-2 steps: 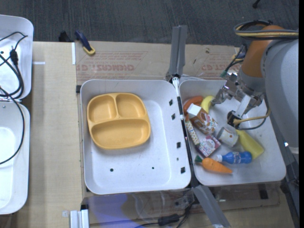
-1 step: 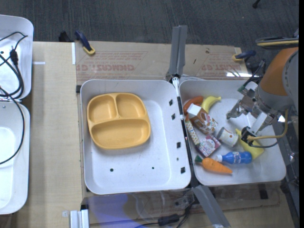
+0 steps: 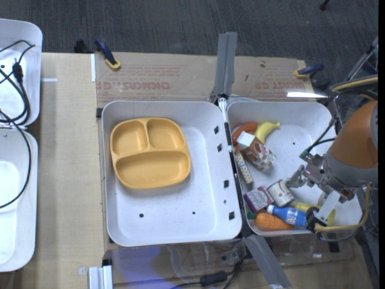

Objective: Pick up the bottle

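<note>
Lying on its side in the right bin [image 3: 299,142], close to the near wall: the bottle [image 3: 290,215], blue in the body with a white cap pointing left. Pressed against an orange piece [image 3: 272,222] on its near side, with a small yellow thing [image 3: 305,207] touching its far side; right end lost among dark and yellow parts, so the full length hard to judge. Just beyond it, toward the far side, a can [image 3: 280,192] and a purple packet [image 3: 255,198], both partly overlapped and hard to read. Further back, a small carton [image 3: 258,153], a banana [image 3: 268,128] and a long narrow box [image 3: 243,169] along the left wall; something orange behind the carton, mostly covered. Reaching in from the right, the arm [image 3: 356,149], cut off by the picture's edge, its orange band blurred. Hanging over the right part of the bin, above and to the right of the can and a little beyond the bottle, the gripper [image 3: 305,178]: a tangle of grey metal seen from above, too cluttered to tell whether open or closed, and nothing visibly held. Cannot tell either how high over the bin floor. In the left bin [image 3: 180,212], well apart from all this, a yellow divided plate [image 3: 150,152], fully in sight.
</note>
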You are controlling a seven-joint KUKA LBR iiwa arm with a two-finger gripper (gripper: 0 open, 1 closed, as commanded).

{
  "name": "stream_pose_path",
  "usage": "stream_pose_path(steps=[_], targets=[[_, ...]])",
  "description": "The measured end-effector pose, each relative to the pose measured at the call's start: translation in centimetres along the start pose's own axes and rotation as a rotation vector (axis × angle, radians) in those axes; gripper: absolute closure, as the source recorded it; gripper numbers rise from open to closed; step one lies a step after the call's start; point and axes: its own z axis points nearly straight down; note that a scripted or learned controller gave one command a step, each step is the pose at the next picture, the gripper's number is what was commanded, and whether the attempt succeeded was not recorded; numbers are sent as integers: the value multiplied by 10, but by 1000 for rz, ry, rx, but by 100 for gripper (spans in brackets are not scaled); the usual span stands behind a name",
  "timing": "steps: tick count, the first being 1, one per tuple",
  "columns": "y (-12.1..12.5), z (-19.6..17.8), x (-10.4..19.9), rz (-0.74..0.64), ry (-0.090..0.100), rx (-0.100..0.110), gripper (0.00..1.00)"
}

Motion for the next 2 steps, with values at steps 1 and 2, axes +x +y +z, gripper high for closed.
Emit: stream_pose_path(steps=[1,2], targets=[[-9,-1,4,-280,1,-3,0],[-5,0,-2,-654,0,-2,0]])
